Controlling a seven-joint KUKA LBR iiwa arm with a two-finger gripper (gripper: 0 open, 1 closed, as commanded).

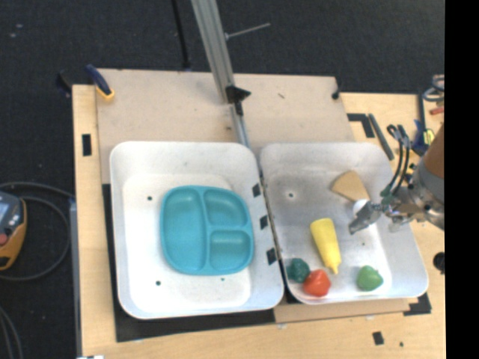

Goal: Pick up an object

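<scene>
Yellow banana-like toy (pixel 326 244) lay in right bin (pixel 299 172), near red (pixel 317 283) and green (pixel 368 277) toys. Gripper (pixel 364 217) hovered beside it; finger state indeterminable.

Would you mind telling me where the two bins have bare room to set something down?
Right bin: bare upper left, between its back wall and the yellow item. Left bin: margin around the teal tray. Crowded along the right bin's front edge and by the gripper.

Wooden bench (pixel 299 103) — two white bins side by side: left (pixel 127 163), right (pixel 299 159).
</scene>
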